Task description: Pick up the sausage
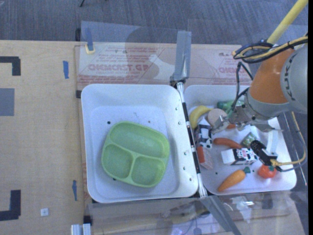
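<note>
The sausage (228, 142) is a short reddish-orange link lying flat near the middle of the right bin (286, 182). My gripper (228, 123) comes in from the right under the orange band and hangs just behind the sausage, close to a round tan item (216, 116). Nothing shows as held in it.
Around the sausage in the right bin lie a banana (197, 115), a green item (225, 104), a cow-patterned carton (240, 155), a carrot (232, 179) and a tomato (266, 171). The left bin (95, 102) holds a green divided plate (135, 153).
</note>
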